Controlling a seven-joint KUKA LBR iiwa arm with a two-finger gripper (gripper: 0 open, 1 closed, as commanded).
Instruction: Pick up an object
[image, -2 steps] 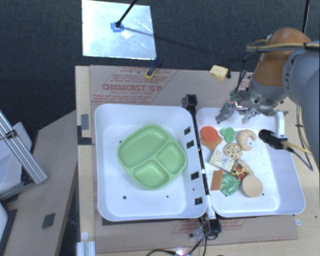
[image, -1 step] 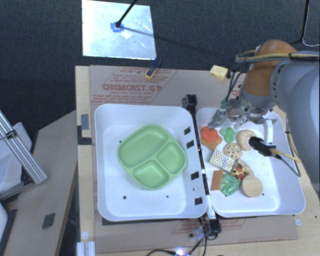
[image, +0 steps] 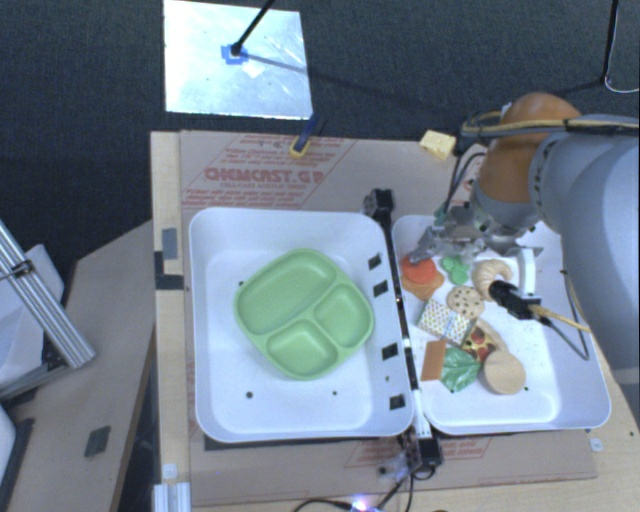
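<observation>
The arm (image: 560, 180) reaches in from the right, and its pincer (image: 437, 243) hangs low over the far left corner of the right bin (image: 580, 400). The wrist blocks the view from above, so I cannot tell how far the pincer is open or whether it has hold of anything. It sits right at the far edge of a red-orange lump (image: 422, 276); whether the two touch cannot be made out.

All the small things lie in the right bin, bunched toward its left and middle. Just right of the red-orange lump is a small green piece (image: 457, 268), and beyond that a pale ring-shaped roll (image: 491, 271). Nearer the camera lies a round speckled biscuit (image: 464, 300), with a checkered square (image: 440, 320) touching its lower left. Below these are an orange-brown strip (image: 434, 358), a green leaf (image: 460, 369), a red-and-yellow piece (image: 480, 342) and a tan disc (image: 505, 374), all close together.

The left bin (image: 215, 400) holds a light green divided plate (image: 303, 313), lying flat near its middle, well apart from the pincer. Both bins rest on a brown board on the desk (image: 110, 300).
</observation>
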